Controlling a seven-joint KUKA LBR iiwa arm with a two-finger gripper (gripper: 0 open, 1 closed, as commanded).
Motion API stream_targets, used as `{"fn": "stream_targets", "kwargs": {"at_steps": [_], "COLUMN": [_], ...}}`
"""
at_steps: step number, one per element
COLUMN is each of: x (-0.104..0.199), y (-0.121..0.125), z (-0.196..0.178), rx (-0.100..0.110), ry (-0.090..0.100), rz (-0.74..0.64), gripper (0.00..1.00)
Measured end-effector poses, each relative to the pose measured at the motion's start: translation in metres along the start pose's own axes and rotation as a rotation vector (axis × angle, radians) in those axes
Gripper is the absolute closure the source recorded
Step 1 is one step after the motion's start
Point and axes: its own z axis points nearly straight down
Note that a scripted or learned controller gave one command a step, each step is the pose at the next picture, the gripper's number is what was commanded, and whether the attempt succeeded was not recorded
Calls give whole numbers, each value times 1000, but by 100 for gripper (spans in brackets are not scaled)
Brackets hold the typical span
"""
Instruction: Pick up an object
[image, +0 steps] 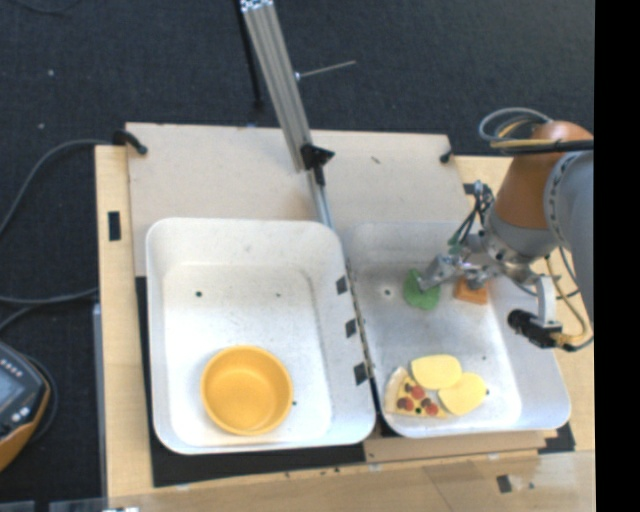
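1. I see the end effector (440, 272) low in the right bin (500, 395), near that bin's far edge, right by a green object (422, 293); an orange object (471, 292) sits just beside it toward the bench's right edge
2. Grip state: cannot tell, the tip is too small and cluttered to read, so I won't call the green object held
3. Other candidates: two yellow pieces (447, 382) and a pizza slice toy (410, 396) crowd the right bin's near edge, touching each other; a yellow bowl (246, 388) is in the left bin (240, 250) toward its near-left corner
4. My call: the step is closing on the green object. To do it well, I'd centre over it, stay off the orange one, grip firmly, then lift straight up before moving
5. Risk as I judge it: pinching only an edge, so it slips
6. No brands, labels or readable writing anywhere
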Motion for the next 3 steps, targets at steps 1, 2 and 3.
{"fn": "stream_targets", "kwargs": {"at_steps": [1, 2, 3], "x": [-2, -3, -5], "y": [3, 4, 8], "z": [-2, -14, -58], "rx": [-3, -7, 1], "ry": [2, 0, 6], "rz": [0, -1, -2], "gripper": [0, 100, 100]}}
